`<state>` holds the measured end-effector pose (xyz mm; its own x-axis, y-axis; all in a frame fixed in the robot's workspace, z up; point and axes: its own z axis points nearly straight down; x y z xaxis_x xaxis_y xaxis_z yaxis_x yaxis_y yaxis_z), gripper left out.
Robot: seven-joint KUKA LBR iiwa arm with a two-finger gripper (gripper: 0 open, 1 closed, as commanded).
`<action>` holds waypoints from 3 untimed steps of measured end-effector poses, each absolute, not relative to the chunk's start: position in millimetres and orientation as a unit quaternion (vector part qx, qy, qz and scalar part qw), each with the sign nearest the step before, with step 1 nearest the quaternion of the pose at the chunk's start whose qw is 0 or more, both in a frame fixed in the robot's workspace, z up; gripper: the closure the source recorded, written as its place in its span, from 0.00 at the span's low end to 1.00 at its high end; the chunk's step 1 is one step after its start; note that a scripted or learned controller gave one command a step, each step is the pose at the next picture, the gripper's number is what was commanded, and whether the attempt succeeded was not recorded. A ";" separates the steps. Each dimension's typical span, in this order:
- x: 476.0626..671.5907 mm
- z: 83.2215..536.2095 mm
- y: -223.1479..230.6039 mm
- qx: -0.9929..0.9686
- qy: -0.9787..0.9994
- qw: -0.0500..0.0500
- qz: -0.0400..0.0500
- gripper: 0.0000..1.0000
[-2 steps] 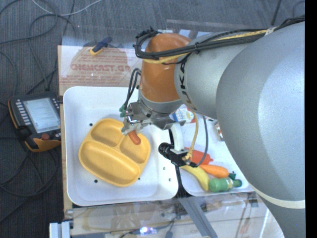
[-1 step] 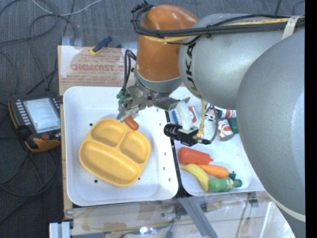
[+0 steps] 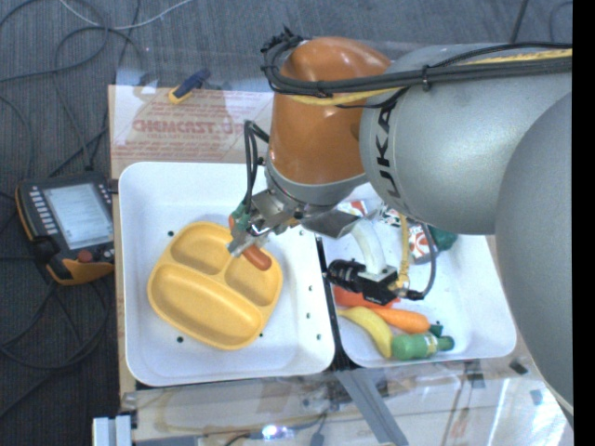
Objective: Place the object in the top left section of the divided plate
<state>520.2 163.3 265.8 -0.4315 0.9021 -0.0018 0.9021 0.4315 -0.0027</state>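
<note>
A yellow divided plate point(image 3: 204, 295) lies tilted in the left white bin point(image 3: 149, 212). A small orange-red sausage-shaped object point(image 3: 259, 260) sits at the upper edge of the plate's right-hand section, near the ridge between sections. My gripper point(image 3: 244, 238) hangs right over the plate's upper right rim, its tip touching or just above that object. The big orange wrist and grey arm point(image 3: 325, 119) cover the back of both bins. I cannot tell whether the object is gripped or only lies on the plate.
The right bin point(image 3: 483, 333) holds a yellow banana point(image 3: 368, 330), an orange carrot point(image 3: 402, 319), a green item point(image 3: 419, 346) and a teal piece point(image 3: 442, 241). A teach pendant point(image 3: 65, 219) lies left of the bench. Printed cardboard point(image 3: 177, 128) lies behind the left bin.
</note>
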 end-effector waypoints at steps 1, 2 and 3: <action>595.4 261.2 152.8 0.550 0.835 -0.001 -0.001 1.00; 545.6 273.0 172.1 0.484 0.875 0.000 -0.001 1.00; 528.6 209.3 143.0 0.470 0.883 -0.001 -0.001 1.00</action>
